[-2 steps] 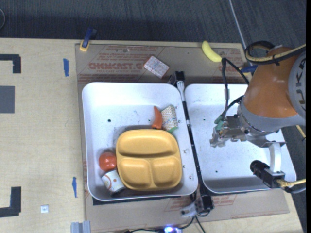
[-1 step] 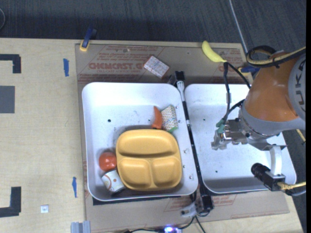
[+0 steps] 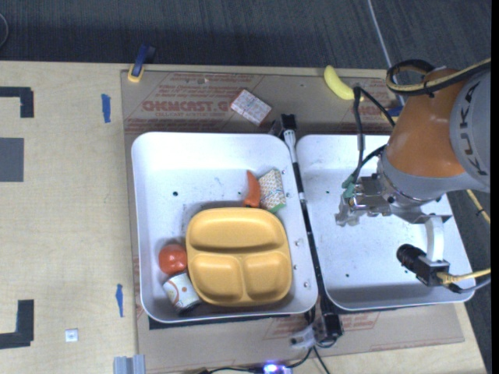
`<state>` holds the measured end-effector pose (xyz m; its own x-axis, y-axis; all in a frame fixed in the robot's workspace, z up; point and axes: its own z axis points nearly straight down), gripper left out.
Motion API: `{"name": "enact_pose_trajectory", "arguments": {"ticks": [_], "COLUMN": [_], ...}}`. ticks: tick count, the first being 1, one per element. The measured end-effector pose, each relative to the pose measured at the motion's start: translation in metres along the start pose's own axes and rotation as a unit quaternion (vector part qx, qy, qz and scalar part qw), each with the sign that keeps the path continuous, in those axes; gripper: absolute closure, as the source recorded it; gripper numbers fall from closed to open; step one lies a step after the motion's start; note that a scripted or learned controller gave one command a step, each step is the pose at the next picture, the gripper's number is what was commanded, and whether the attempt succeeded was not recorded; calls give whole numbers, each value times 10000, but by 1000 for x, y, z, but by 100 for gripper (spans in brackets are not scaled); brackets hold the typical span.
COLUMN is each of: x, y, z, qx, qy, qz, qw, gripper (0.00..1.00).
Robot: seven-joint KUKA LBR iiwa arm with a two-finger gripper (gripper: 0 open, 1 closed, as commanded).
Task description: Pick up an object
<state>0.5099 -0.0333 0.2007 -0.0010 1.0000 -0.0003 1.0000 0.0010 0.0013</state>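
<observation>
Grey pincer (image 3: 348, 213) above right bin (image 3: 343, 283)

I see tabletop (image 3: 62, 232) | blue clip (image 3: 141, 59) at cardboard's far-left corner | yellow clip (image 3: 338, 82) past right bin | blue tape marks (image 3: 106, 107) on left

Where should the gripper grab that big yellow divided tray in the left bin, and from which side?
Probably the yellow tray's far rim, from above. It lies upside down, its broad domed humps likely too wide for two fingers. The near-left edge is crowded by the red ball and the bin wall.
</observation>
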Motion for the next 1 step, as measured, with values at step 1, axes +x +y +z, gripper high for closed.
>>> {"name": "enact_pose_trajectory", "arguments": {"ticks": [1], "x": [-17], "y": [27], "z": [16], "qx": [-3], "qy": [-4], "qz": [9], "qw": [10000], "gripper": [100]}}
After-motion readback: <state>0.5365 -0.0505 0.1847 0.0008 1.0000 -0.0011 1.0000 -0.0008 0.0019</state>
